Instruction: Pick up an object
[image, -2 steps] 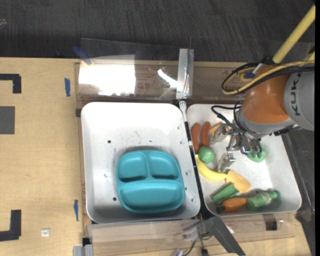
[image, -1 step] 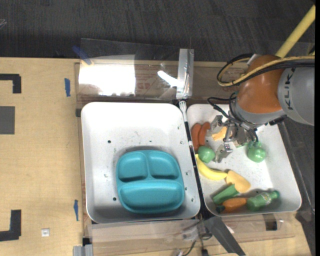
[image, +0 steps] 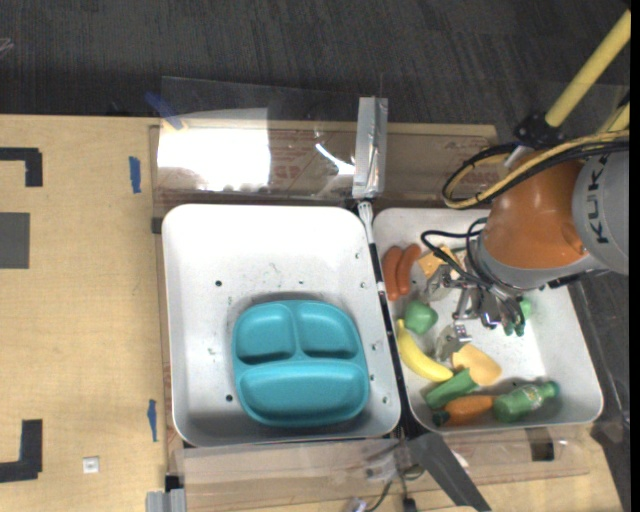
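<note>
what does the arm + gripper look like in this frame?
The arm has a broad orange band with a grey link beyond it bearing dark KUKA lettering. Black and yellow cables loop along it. The gripper is a cluster of bare metal parts with thin wiring.

Floor: dark grey, finely textured, possibly carpet; seen along the top edge and at the lower right corner.
Bench top: pale tan board, marked with black square-bracket outlines at the left.
Blue tape: short strips fixed on the board near the bins' left side.
Clear sheet: transparent panel set behind the bins, catching a bright glare.
Metal post: upright grey strip at the panel's right end.
Light: even, from overhead; soft shadows are cast.
</note>
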